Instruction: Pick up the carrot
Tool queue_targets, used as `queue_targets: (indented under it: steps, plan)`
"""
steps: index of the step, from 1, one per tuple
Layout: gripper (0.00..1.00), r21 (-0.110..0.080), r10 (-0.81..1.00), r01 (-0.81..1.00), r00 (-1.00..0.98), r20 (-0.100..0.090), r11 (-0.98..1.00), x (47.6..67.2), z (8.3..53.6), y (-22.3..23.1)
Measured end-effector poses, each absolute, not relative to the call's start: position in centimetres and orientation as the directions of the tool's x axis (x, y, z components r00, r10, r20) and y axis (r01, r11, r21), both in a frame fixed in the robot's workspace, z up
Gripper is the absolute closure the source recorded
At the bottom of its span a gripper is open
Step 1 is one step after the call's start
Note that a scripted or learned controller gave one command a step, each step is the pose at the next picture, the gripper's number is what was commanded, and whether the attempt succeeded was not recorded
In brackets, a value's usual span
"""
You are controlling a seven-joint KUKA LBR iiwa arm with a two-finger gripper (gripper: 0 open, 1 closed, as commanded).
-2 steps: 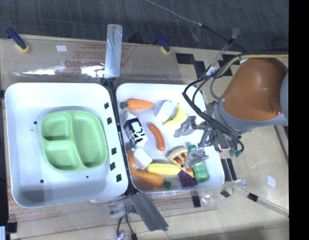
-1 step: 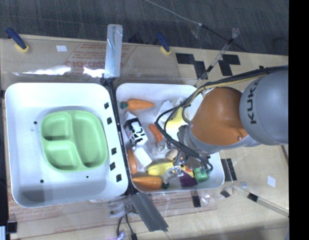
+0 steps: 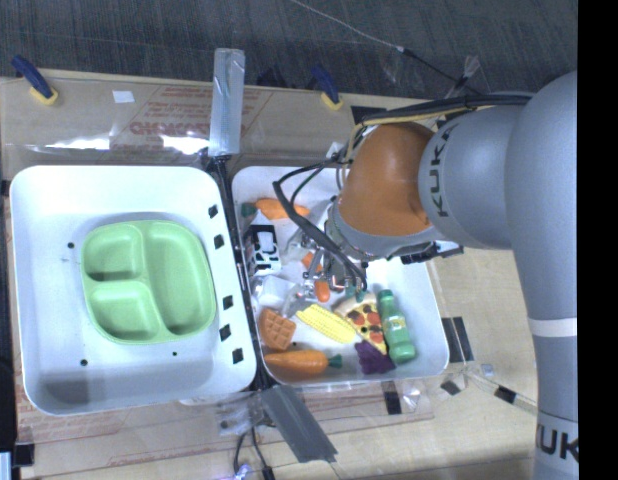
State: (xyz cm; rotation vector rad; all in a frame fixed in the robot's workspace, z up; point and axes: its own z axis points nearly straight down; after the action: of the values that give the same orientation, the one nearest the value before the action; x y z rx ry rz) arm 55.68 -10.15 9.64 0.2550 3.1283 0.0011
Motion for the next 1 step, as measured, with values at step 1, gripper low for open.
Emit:
queue_targets:
  steps: [1]
  plan:
    - [1.00, 0.001, 0.155, 0.155, -0.988, -0.003, 0.988, 55.74, 10.65, -10.06]
